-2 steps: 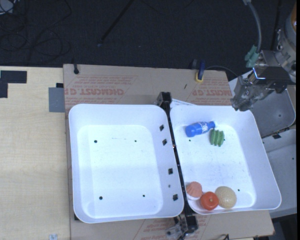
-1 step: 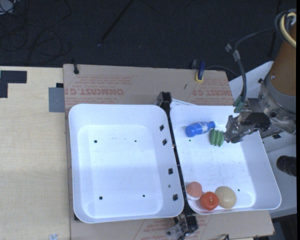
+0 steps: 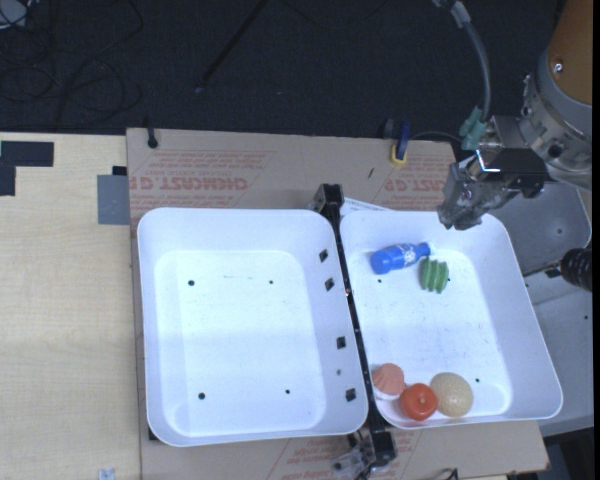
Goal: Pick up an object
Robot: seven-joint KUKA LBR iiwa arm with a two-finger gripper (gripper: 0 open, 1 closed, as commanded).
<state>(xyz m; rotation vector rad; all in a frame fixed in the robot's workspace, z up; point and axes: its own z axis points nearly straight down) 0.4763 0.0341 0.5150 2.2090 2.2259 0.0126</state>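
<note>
We see the arm (image 3: pixel 565 78) reaching in from the right, its gripper (image 3: pixel 463 211) hanging over the far right corner of the right bin (image 3: pixel 520 298), just above the rim. We cannot tell whether the jaws are spread or pressed together; they look dark and blurred, and we see nothing between them. In the right bin, a blue bottle (image 3: pixel 399 257) lies on its side near the far end, with a small green object (image 3: pixel 435 274) just beside it on the right. They sit near the gripper but below it and apart from it. At the near end of the same bin three things cluster together: a pinkish round piece (image 3: pixel 388 378), a red ball (image 3: pixel 418 401) touching it, and a pale yellow ball (image 3: pixel 452 393) touching the red one. The left bin (image 3: pixel 170 268) sits alongside, the two bins meeting at a black divider (image 3: pixel 342 298). Both rest on a cardboard sheet (image 3: pixel 240 173) over the light wooden tabletop (image 3: pixel 50 318).
</note>
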